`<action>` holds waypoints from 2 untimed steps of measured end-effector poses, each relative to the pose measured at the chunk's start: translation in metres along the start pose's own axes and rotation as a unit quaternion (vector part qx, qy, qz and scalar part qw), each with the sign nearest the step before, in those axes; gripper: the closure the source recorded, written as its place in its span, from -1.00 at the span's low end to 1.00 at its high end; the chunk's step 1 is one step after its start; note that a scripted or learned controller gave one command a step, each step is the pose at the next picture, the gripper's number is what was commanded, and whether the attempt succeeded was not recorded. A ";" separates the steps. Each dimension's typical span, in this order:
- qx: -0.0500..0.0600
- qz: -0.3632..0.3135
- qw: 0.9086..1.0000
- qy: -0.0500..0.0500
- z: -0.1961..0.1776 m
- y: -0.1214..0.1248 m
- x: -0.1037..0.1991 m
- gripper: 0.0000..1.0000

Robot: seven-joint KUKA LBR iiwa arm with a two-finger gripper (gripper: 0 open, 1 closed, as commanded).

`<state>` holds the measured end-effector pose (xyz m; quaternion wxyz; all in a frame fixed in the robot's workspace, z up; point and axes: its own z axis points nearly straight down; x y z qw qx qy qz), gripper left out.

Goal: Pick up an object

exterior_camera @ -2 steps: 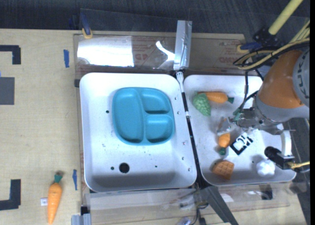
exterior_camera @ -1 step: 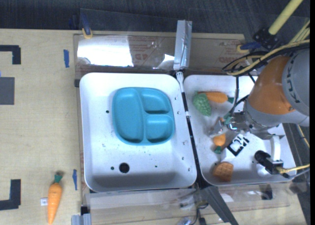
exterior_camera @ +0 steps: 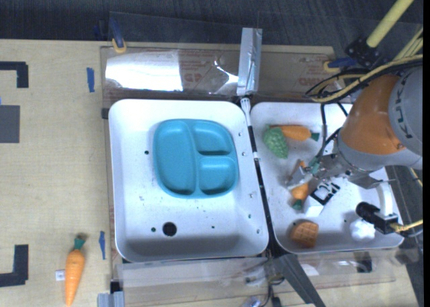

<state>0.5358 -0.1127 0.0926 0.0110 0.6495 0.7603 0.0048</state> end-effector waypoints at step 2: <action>0.009 0.089 0.996 0.004 -0.093 0.075 0.055 1.00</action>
